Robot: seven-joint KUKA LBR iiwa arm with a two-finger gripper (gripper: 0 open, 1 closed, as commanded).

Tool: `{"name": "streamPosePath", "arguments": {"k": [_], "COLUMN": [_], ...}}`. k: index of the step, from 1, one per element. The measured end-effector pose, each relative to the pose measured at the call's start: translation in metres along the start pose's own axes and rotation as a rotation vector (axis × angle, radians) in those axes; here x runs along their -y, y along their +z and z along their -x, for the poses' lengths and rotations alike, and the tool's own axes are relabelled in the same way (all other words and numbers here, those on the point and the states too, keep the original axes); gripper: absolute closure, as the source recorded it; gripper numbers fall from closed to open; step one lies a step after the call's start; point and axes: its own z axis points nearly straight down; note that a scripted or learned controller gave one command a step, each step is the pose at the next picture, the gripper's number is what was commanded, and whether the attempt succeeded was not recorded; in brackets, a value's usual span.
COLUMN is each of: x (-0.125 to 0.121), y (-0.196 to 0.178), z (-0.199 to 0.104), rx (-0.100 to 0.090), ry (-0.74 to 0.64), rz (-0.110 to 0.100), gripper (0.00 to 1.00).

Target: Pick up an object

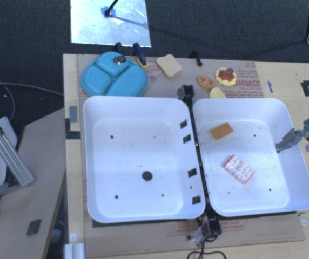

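The right bin (pixel 252 109) is the landmark, and two candidates lie inside it. The larger, a red-and-white patterned packet (pixel 239 169), lies flat near its middle; it looks light, thin and probably crinkly, so a pinch across its short sides seems safest. The smaller, an orange block (pixel 222 131), lies toward the bin's far wall and looks light and soft, easiest taken across its narrow width. The gripper (pixel 287 140) hovers over the bin's right rim; whether its fingers are spread, I cannot tell.
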Motion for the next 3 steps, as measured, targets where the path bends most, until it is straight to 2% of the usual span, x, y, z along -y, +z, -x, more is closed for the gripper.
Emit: {"name": "streamPosePath", "arguments": {"k": [1,2,3], "x": [0.002,-0.066,-0.073], "y": [0.178,0.187,0.189], "z": [-0.084,-0.111,-0.030], "rx": [0.001,0.004,0.003], "ry": [0.001,-0.004,0.006], "rz": [0.013,0.014,0.008], "gripper": [0.00,0.00,0.00]}}
